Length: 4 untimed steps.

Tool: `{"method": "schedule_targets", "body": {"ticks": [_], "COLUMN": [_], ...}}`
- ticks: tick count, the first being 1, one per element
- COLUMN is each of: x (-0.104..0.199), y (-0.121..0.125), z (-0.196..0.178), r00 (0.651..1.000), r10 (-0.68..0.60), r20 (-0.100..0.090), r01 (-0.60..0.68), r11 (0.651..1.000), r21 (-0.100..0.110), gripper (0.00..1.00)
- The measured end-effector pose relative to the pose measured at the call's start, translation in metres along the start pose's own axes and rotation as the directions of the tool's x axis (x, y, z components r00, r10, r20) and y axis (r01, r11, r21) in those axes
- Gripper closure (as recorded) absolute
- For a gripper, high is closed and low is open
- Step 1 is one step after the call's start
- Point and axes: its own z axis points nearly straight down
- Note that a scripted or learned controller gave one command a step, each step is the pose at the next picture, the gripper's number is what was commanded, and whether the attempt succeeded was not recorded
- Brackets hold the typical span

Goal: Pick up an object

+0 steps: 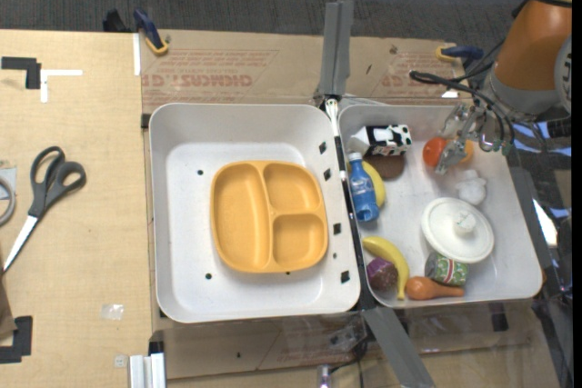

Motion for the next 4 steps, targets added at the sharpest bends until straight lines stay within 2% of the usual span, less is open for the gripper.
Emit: {"method": "schedule_targets", "body": {"ticks": [1,2,3,4], "x": [0.000,-0.002,0.031,0.127], "y": [0.000,0.001,0.047,0.038], "z": [0.000,-0.012,-0.140,-0.049], "r00": [1.000,1.000,1.000,0.982], "r10": [0.000,-0.002,-0.028,0.188], "r20": [0.000,0.008,-0.008,-0.014], "r01": [0.000,0.002,0.028,-0.188], "r11": [1.000,1.000,1.000,0.982], "r21": [0.000,0.000,-0.002,0.002], "gripper": [0.00,1.00,1.00,1.00]}}
